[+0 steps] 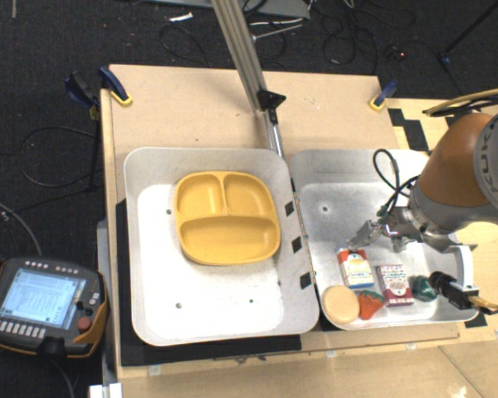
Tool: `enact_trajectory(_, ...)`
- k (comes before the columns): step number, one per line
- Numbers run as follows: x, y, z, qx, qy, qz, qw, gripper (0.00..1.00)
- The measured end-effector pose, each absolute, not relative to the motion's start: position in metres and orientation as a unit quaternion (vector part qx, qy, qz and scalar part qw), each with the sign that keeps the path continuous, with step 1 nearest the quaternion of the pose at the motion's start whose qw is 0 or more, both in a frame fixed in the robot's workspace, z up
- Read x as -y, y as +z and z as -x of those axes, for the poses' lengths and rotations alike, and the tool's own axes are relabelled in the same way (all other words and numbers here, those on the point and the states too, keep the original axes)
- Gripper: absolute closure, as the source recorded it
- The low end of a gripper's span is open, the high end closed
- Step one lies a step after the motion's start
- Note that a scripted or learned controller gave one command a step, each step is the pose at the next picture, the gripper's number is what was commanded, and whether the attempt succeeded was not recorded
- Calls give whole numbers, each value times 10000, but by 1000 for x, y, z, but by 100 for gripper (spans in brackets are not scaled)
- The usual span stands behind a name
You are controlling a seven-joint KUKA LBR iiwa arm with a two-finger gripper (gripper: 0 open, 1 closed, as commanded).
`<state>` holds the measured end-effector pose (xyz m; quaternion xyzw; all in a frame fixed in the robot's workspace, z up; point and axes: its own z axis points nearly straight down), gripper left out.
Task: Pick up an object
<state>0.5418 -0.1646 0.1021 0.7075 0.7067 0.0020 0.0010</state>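
Observation:
Several small objects lie at the near end of the right bin point(332, 197): a red and white carton point(357, 269), a red patterned box point(393, 283), a round tan disc point(342, 304), a small red piece point(371, 306) and a dark green object point(422, 287). My gripper point(384, 228) hangs over the right bin, just behind the carton and the box. I see nothing held in it. The grey arm with its orange band point(456, 172) comes in from the right and covers the bin's right side.
A yellow divided plate point(228, 218) lies in the left bin point(149, 247). A slanted metal pole point(245, 48) rises from the divide between the bins. A teach pendant point(41, 305) lies off the bench at the lower left.

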Motion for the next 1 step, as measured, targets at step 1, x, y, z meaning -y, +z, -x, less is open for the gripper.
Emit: enact_trajectory(1, 165, 115, -543, -7071, 24, -7071, 29, 100)
